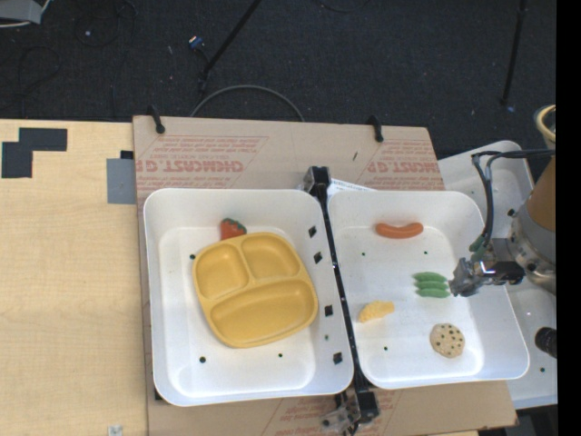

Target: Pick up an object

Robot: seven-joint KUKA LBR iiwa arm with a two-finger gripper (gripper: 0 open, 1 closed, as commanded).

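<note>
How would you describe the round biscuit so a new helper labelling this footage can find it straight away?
Take the right-hand white bin, the one the arm reaches into. Near its front right corner lies the cookie, below the green pea pod by the gripper and right of the yellow piece. It is the one round, flat, tan thing with dark specks; its neighbours are long and plain-coloured.

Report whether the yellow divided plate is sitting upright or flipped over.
Upright. The yellow divided plate lies in the left bin with its three hollow compartments facing up, and a red strawberry rests at its upper rim.
</note>
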